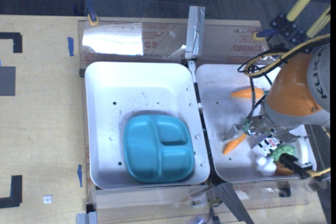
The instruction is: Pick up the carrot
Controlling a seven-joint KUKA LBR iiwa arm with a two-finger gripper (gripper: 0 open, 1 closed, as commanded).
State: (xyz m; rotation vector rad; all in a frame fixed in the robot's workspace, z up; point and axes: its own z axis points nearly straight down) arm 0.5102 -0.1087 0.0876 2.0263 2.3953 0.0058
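Low in the right-hand white bin [220, 81] lies a small orange carrot [233, 144], tilted so one end points toward the bin's near left corner. Its upper end sits right at the tool [251, 129], which has metal fingers reaching down beside it; whether those fingers are spread or closed, or gripping the carrot, cannot be told from this angle. A second orange carrot-like piece [247, 93] lies farther back in the same bin, partly behind the arm [294, 89], whose orange band hangs over the bin's right half. Near the bin's front right corner sits a cluster of small toys [273, 157], white, green and dark. Across the divider, the left white bin [105, 86] holds a blue three-compartment tray [157, 148] toward its front. Both bins rest on a pale wooden desk [37, 113].
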